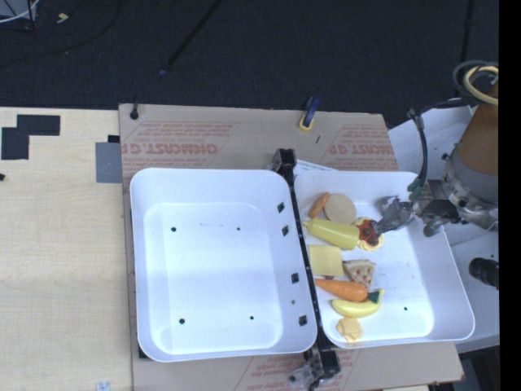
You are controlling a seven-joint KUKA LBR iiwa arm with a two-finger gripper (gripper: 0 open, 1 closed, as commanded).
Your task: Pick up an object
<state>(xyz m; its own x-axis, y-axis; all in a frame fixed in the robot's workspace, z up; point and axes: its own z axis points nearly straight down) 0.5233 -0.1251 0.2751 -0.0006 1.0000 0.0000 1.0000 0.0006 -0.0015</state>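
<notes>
The small red object point(369, 231) lies in the right bin point(444, 300), touching the tip of the yellow corn-like piece point(332, 232); the gripper point(389, 217) sits just beside it, and I cannot tell how its fingers stand. A clean pick probably means closing on the red piece alone. Toys crowd the bin's left half; its right half and the left bin point(212, 344) offer room.

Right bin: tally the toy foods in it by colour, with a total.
In the right bin:
Yellow: 4 (corn cob, cheese block, banana, small lump)
Orange: 2 (carrot, sausage)
Tan: 2 (round piece, bread slice)
Red: 1 (piece at the hand)
Total: 9
</notes>
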